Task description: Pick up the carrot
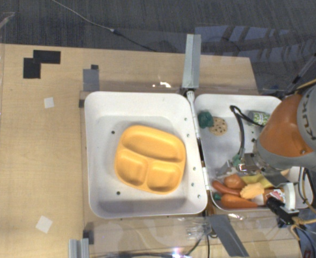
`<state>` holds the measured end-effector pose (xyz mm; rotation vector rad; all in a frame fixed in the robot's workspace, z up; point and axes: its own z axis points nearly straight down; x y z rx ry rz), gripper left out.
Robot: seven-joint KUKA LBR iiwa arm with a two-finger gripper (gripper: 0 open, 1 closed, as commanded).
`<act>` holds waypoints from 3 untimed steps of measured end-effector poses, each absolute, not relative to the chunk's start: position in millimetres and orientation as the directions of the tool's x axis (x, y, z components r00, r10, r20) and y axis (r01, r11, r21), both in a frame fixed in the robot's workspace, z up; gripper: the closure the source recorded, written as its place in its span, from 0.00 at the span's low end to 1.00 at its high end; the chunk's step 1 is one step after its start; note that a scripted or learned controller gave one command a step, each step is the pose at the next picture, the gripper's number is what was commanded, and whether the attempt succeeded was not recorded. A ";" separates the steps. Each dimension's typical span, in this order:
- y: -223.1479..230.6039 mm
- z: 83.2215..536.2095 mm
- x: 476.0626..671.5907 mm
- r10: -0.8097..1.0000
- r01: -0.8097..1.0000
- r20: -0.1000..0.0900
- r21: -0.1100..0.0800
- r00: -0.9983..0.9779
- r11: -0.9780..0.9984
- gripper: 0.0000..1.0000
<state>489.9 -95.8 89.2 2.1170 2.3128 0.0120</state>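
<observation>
The carrot (236,201), an orange elongated piece, lies along the front wall of the right bin (222,144). A second, redder sausage-like piece (221,187) lies just behind it, next to a round brown item (233,181). My gripper (245,165) hangs low over the front half of the right bin, just behind this pile and a little right of it. The grey wrist and its orange band (284,133) cover the bin's right side. Nothing shows between the fingers.
The left bin (99,144) holds a yellow divided plate (150,159). In the right bin sit a teal item (205,119), a cookie (218,126), a green-and-white packet (259,116), a yellow piece (256,189) and a red-and-white item (276,195). A black cable (239,128) hangs by the wrist.
</observation>
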 end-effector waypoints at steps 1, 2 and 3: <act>-120.4 122.3 554.1 0.999 0.999 -0.001 0.007 0.053 -0.053 0.00; -142.3 163.4 593.8 0.963 0.963 0.000 0.006 0.269 -0.269 0.00; -157.5 112.0 543.7 0.747 0.747 0.010 0.007 0.664 -0.665 0.00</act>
